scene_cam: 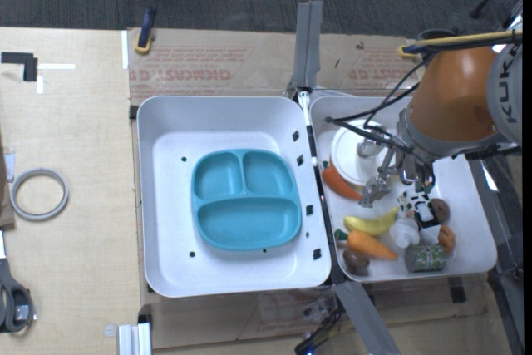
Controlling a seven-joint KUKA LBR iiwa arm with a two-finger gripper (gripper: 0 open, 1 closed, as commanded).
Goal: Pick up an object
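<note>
Hand [376,189] just above banana [371,223], apart.

Bright even overhead light, soft shadows inside the white bins [158,204], sharp focus, slight edge softness

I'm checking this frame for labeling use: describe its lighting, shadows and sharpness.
Camera view: even, soft light with no harsh glare; the left bin and blue plate are crisp, with faint shadows along the bin walls; the arm shades the right bin, and the small items under the tool look cluttered and hard to resolve.
</note>
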